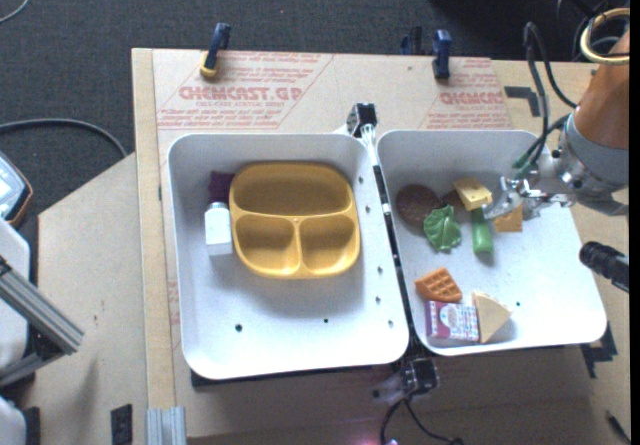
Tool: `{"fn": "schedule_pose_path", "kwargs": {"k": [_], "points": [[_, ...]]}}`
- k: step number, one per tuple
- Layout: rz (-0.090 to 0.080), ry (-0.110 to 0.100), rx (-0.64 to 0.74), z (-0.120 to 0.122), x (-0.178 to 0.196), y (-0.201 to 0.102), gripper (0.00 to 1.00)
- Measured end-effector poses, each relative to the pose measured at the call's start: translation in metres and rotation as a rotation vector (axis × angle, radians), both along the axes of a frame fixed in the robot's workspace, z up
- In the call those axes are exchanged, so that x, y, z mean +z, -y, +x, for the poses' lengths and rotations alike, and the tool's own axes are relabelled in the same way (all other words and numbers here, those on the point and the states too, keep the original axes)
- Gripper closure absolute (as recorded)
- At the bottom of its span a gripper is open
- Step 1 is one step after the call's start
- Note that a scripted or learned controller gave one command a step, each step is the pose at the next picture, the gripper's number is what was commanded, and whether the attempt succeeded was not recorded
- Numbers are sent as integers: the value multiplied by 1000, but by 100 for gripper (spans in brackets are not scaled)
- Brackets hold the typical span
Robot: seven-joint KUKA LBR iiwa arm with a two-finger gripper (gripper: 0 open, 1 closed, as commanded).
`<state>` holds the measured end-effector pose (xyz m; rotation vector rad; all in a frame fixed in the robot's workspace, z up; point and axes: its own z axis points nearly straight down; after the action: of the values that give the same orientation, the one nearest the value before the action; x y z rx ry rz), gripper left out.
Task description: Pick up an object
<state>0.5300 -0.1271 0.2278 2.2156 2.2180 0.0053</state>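
Note:
My gripper hangs low over the upper middle of the right bin, with the arm coming in from the right. Just under it lies a small orange block. A yellow cheese block sits just to its left, and a green pickle-like piece lies below that. Further left are a brown round cookie and a green leaf. Near the front of the bin lie an orange waffle, a red and white packet and a pale cheese wedge.
The left bin holds a yellow divided plate, with a small white bottle and a purple item at its left side. Clamps stand at the board's back edge. A black part juts in at the right.

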Motion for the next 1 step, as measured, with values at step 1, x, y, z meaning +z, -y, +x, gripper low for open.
{"fn": "schedule_pose_path", "kwargs": {"k": [1], "points": [[3, -5, 4, 15, -10, -46, 100]]}}
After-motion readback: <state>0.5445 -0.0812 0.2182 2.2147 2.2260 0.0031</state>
